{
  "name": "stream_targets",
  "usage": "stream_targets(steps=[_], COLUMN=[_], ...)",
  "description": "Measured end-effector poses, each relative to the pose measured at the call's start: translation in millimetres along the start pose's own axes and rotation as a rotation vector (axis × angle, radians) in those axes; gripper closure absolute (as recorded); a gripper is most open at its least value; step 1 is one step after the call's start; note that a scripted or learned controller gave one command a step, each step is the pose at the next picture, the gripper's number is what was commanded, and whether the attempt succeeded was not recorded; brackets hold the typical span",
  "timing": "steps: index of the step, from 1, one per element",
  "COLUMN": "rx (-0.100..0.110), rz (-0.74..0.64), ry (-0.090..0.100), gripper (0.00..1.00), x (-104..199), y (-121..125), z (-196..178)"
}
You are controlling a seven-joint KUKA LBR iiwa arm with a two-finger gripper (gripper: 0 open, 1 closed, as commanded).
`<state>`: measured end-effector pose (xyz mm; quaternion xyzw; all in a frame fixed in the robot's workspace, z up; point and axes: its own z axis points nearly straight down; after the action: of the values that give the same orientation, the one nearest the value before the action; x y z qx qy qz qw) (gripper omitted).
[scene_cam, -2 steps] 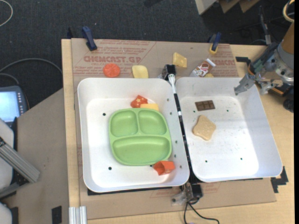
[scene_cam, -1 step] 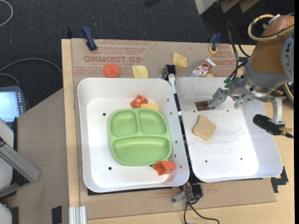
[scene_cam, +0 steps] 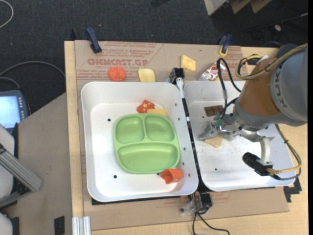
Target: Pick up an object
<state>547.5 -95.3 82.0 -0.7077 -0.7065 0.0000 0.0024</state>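
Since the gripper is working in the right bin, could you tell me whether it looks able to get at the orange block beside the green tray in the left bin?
Probably yes. The orange block lies exposed at the green tray's near corner, nothing on it. The gripper would only have to cross the divider between the bins.
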Motion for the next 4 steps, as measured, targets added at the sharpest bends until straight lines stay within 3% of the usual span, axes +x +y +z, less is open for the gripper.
stream_targets(steps=[1,2,3,4], rx=[-0.014,0.005,-0.002,-0.007], rz=[-0.003,0.001,-0.003,-0.003], ry=[-0.007,-0.001,-0.002,-0.006], gripper=[0.00,0.00,0.00,0.00], x=[-17,-18,-19,-14], y=[49,-24,1,10], z=[-73,-46,-2,-5])
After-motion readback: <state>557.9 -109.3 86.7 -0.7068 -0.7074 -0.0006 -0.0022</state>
